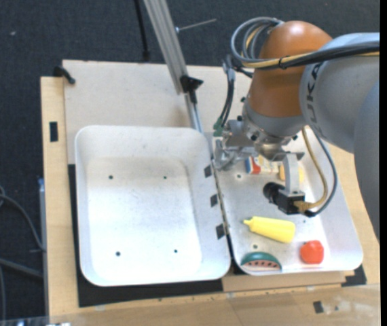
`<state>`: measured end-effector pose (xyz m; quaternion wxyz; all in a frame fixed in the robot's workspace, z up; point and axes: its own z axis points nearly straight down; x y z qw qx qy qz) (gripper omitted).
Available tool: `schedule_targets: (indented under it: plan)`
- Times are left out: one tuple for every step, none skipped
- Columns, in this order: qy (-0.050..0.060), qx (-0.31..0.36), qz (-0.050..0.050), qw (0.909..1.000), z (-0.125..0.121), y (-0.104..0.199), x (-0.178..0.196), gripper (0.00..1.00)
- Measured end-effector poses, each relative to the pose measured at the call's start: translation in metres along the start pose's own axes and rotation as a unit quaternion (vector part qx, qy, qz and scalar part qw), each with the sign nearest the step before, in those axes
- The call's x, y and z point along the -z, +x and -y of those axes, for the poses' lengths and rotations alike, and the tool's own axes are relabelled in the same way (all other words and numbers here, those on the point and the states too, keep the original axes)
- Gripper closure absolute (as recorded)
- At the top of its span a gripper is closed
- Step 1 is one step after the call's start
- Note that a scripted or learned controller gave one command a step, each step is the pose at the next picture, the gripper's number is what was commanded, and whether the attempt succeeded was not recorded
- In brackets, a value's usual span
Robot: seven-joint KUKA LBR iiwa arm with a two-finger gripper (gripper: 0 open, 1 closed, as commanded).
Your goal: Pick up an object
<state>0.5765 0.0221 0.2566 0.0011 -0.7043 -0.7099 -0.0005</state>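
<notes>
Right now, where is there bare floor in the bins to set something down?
The left bin has bare floor, wall to wall. The right bin is crowded: yellow bottle, red ball, watermelon slice, with the gripper at its far end.

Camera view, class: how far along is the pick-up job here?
Done: the arm has reached into the right bin. In hand: nothing visibly; the gripper sits low near the bin's far edge. Left: the yellow bottle, red ball and watermelon slice lie unlifted.

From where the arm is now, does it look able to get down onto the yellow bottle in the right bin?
Probably yes. The yellow bottle lies flat in the right bin with bare floor around it, apart from the red ball and watermelon slice. The gripper sits farther back.
</notes>
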Motion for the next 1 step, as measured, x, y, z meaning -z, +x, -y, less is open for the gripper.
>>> schedule_targets:
  plan:
    - [-0.001,0.000,0.000,1.0000,-0.0030,0.0452,0.0009,1.00]
